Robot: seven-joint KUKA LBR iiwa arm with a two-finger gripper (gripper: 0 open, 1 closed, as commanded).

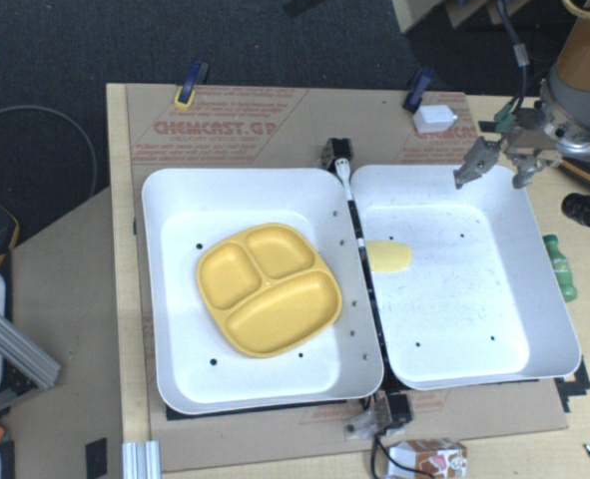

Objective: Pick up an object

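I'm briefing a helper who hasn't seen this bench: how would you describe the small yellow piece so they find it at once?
Look in the right-hand white bin, along its left wall beside the divide. The small yellow piece lies flat there, alone. Unlike the big three-compartment yellow plate in the left bin, it is small and pale.

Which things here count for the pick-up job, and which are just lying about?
Job:
- gripper, fingers apart, above the right bin's far edge
- yellow divided plate in the left bin
- small pale yellow piece in the right bin

Lying about:
- white block on the board behind the bins
- green object beside the right bin
- yellow clamp at the board's far edge
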